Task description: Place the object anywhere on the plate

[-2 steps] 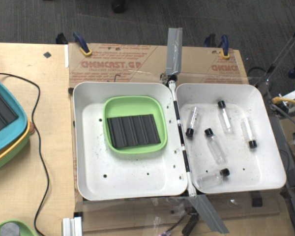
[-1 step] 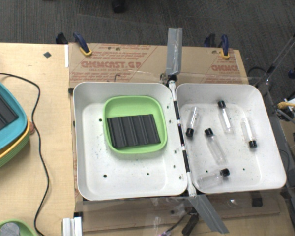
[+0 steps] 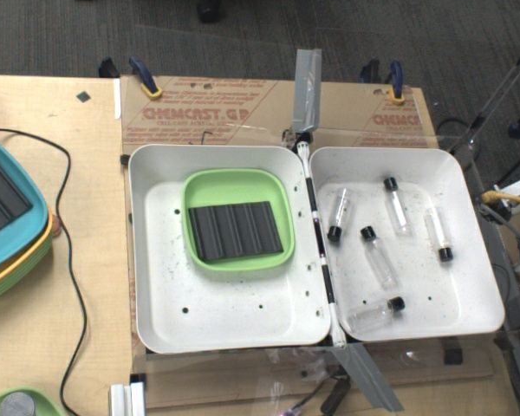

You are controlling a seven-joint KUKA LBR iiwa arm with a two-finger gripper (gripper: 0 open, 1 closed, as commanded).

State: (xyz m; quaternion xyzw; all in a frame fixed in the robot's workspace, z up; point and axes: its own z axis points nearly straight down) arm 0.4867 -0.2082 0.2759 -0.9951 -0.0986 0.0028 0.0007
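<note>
No telling whether jaws apart or together.

Outward to the task's things: five clear plastic vials with black caps, loose on the floor of the right-hand shallow white bin (image 3: 468, 306). One vial (image 3: 338, 213) just beside the dividing rim, cap toward the camera. A second (image 3: 395, 204) and a third (image 3: 437, 234) further right, both slanted. A fourth (image 3: 377, 256) near the middle. A fifth (image 3: 377, 310) lying crosswise near the front wall. All apart from one another, none lifted.

Next door, in the left-hand shallow white bin (image 3: 225, 315): the square light-green plate (image 3: 238, 178), bearing only a dark grey ribbed slab (image 3: 234, 230). No vial on it.

Beyond the bins: brown cardboard sheet (image 3: 208, 107) pinned by blue clamps (image 3: 144, 74), stacked teal and green trays (image 3: 9, 215) at the desk's left, black cable (image 3: 69, 232) trailing past.

Progress, judged from the layout: none yet. Left to do, probably: picking up one vial, carrying it over the dividing rim, setting it down anywhere on the plate. Likely trouble: round, slippery vials, prone to rolling.
</note>
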